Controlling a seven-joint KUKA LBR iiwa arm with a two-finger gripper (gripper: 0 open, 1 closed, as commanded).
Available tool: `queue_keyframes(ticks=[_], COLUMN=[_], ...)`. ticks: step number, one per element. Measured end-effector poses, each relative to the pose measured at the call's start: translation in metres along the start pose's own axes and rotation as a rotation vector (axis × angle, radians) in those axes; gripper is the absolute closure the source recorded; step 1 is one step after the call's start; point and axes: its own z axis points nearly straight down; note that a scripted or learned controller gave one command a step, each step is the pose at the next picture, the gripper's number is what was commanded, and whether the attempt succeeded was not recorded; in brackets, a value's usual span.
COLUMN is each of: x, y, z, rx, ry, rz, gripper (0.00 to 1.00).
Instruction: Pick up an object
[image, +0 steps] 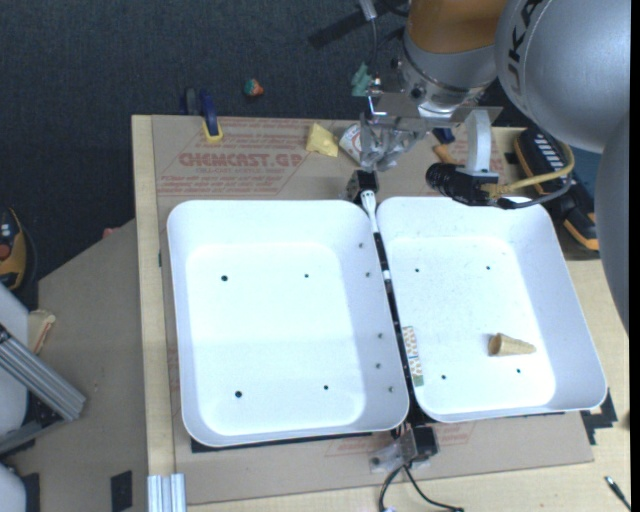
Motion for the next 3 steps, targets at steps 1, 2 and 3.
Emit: queue_keyframes(ticks=[1, 2, 3], x=[0.087, 0.153, 0.148], y=[0.007, 0.009, -0.036], z=[0.065, -0.023, 0.032], rx=[-0.002, -0.022, -0.001], ry=[-0.001, 0.003, -0.005], rz=[0.0, 0.001, 0.009], gripper=[1.0, 1.0, 1.0])
